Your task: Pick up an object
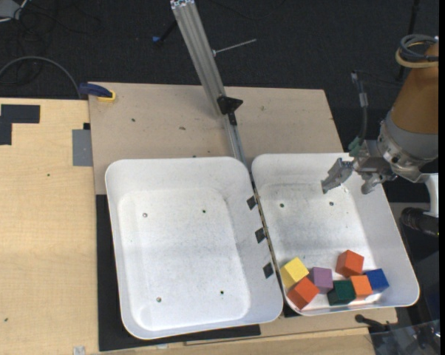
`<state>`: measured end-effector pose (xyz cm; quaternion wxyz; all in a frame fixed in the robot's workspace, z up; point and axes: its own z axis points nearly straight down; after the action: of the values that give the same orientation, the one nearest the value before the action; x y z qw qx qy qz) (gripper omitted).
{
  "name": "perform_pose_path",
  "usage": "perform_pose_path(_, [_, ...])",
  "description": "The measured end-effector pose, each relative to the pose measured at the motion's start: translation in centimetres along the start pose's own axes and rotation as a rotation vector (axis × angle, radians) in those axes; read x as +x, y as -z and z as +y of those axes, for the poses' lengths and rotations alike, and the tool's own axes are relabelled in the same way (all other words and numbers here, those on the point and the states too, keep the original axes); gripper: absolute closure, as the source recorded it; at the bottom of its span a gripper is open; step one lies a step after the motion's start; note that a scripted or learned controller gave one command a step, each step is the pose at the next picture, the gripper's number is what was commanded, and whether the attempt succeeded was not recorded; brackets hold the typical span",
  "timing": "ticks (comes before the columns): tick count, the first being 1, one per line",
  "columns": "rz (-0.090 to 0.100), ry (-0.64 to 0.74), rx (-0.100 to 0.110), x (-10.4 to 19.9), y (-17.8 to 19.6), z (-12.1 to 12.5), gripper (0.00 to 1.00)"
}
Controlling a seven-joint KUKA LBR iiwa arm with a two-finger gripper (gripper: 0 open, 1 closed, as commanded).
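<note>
Seven blocks (330, 275) crowd the right bin's (311, 198) near edge; jaws spread, gripping nothing, above its far rim.

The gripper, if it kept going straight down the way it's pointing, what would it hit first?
Most likely the bare floor of the right bin. The gripper, fingers apart, hangs over that bin's far end, while the blocks sit clustered at the near end. Depth is hard to judge from one view.

The claw (353, 177) is being held open above the right bin's (400, 242) far edge, with nothing between its fingers. Coloured blocks (333, 276) are being kept clustered in that bin's near corner.
</note>
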<state>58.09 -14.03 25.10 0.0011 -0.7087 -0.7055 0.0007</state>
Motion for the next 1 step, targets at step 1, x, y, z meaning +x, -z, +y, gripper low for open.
perform_pose_path(1, [0.002,0.007,0.008,2.2,-9.31,3.5,0.0])
